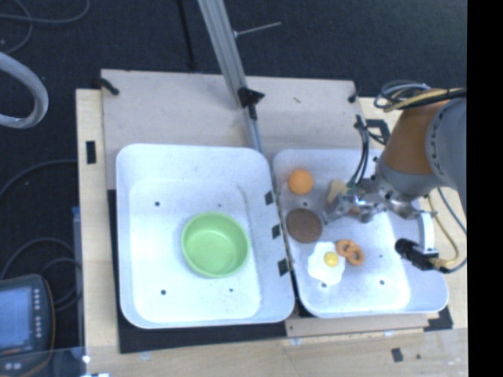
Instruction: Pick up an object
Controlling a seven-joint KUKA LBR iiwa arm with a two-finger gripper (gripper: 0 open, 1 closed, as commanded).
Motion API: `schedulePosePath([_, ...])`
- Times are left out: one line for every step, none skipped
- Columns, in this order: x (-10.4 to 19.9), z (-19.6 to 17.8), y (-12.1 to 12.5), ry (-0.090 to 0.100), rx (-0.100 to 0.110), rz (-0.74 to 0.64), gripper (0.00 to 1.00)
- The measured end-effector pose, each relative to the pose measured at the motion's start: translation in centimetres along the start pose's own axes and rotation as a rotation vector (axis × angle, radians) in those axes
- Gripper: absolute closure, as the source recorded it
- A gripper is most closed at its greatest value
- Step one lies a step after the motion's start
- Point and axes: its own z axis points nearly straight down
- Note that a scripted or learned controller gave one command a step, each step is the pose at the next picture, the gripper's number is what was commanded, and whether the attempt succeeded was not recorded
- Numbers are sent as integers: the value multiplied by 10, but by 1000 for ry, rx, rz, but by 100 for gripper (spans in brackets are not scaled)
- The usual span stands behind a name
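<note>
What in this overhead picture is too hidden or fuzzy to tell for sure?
- Tool: too small and blurred to see its tips' stance.
- Small tan object: partly covered by the tool, identity unclear.
- Right bin: its far right side lies under the arm.
- Pretzel-like piece: too blurred to name surely.

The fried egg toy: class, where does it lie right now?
The fried egg toy lies in the right bin, near its front, just below the brown disc and beside the pretzel.
</note>
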Motion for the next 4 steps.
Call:
schedulePosePath([0,3,1,-1,-6,2,0])
schedulePosePath([0,-6,2,-2,-7,1,100])
schedulePosePath([3,-48,1,0,-10,0,100])
schedulePosePath([3,-89,0,-1,-11,-1,100])
